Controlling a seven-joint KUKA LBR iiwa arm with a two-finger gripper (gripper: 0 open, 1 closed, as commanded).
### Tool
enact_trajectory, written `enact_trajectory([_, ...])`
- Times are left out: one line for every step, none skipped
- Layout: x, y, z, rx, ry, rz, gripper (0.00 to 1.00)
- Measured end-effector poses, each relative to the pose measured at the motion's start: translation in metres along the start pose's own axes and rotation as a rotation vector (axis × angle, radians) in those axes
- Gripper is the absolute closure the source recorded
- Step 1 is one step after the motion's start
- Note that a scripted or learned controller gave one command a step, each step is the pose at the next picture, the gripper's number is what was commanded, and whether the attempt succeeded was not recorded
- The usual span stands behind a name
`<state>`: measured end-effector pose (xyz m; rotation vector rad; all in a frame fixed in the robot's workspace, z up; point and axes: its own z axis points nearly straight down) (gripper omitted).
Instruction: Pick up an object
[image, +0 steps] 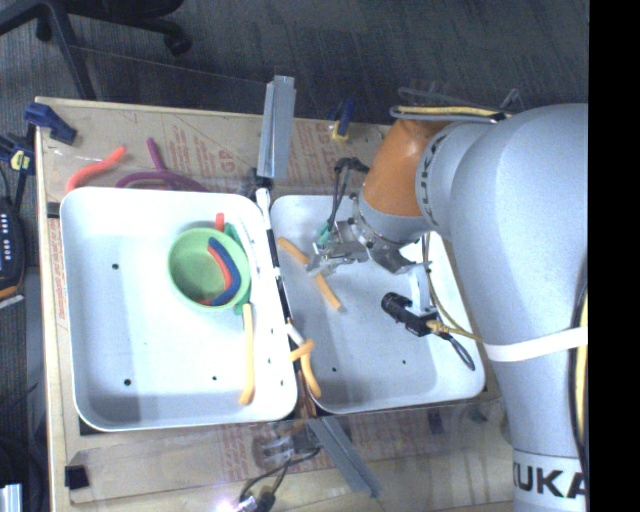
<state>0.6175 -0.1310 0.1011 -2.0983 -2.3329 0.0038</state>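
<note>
Orange thin plastic sticks (308, 268) lie in the right shallow white bin (380, 385), in its upper-left part; one runs from near the bin's left wall toward the tool, the other angles down-right from it. Tool (328, 253) sits low over the same bin, tips just beside or touching the upper ends of those sticks. Can't tell whether anything sits between the tips, nor whether the tool is released or clenched: too small and cluttered by cables.

Grey arm with the orange band (400, 170) comes in from the right and covers the right bin's far side. Black cable-mounted part (405, 312) hangs below the wrist, over the bin's middle.

Another short orange stick (305, 362) lies across the rim between the two bins, near the bottom, well apart from the tool.

Left shallow white bin (120, 380) holds a green round plastic bowl (205, 270) with blue and red curved pieces inside it, plus a long yellow-orange rod (247, 355) running down from the bowl's lower right edge toward the bin's front wall.

On the wooden surface (180, 150) behind the left bin: a red-orange bent strip (95, 170) and a purple curved tube (160, 178).
</note>
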Motion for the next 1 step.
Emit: enact_trajectory([0.0465,0.0181,-0.0915,-0.004,-0.003,-0.321,1.00])
